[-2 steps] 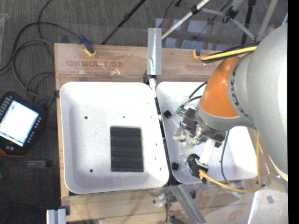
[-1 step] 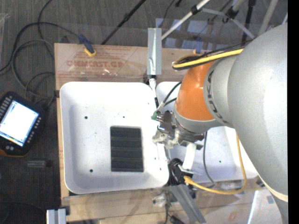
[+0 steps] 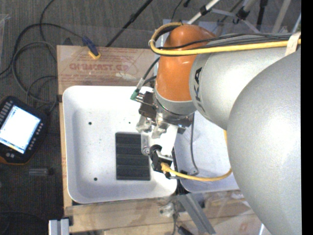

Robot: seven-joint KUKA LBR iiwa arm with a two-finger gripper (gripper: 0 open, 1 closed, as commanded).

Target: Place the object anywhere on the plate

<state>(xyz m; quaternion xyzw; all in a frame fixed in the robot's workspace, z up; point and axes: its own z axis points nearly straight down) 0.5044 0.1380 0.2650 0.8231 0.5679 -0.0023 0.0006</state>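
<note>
A black ribbed rectangular plate (image 3: 132, 156) lies flat on the floor of the left white bin (image 3: 83, 141), near its right wall. My gripper (image 3: 152, 143) hangs low over the bin's right side, right next to the plate's right edge. The wrist and the orange band (image 3: 178, 67) block the view of its tip. I cannot make out any object in it or on the plate.
The right white bin (image 3: 208, 153) is mostly covered by the arm. A brown cardboard sheet (image 3: 102, 65) lies behind the left bin. A hand-held pendant with a lit screen (image 3: 19, 130) sits on the floor at the left. A yellow cable (image 3: 195, 176) loops below the gripper.
</note>
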